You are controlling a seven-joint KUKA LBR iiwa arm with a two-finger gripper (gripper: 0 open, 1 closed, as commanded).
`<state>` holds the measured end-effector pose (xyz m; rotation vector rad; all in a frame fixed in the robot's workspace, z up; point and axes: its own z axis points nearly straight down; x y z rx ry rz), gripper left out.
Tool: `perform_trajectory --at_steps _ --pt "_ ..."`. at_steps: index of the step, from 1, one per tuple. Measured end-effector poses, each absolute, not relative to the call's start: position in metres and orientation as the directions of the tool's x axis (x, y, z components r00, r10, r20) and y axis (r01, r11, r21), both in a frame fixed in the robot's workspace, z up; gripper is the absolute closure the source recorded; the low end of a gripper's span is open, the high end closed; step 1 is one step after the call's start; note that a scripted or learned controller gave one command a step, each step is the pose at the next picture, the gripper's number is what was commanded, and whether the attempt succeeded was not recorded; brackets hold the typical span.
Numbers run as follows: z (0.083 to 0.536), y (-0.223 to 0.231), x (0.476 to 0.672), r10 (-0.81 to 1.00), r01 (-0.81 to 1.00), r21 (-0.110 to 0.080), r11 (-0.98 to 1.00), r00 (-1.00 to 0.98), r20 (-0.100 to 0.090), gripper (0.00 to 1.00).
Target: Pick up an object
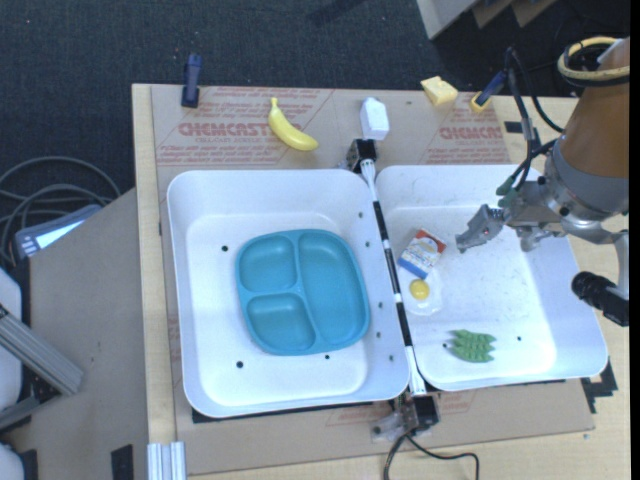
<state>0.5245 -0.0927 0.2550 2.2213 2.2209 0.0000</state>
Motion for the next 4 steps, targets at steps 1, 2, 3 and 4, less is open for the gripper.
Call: perform_trajectory --at_steps 1,2,3,4 --pt "0.184 -0.057 0.599 1.0 1.0 0.0 0.001 -0.001 0.0 0.0" --pt "0.094 -0.097 0.601 1.0 1.0 0.007 -0.001 0.001 0.001 0.0" --pt "0.085 -0.097 0.664 1.0 1.0 0.001 0.0 0.0 0.0 0.0" --pt "0.085 -0.097 0.629 1.0 1.0 -0.002 -0.001 0.001 0.0 0.0"
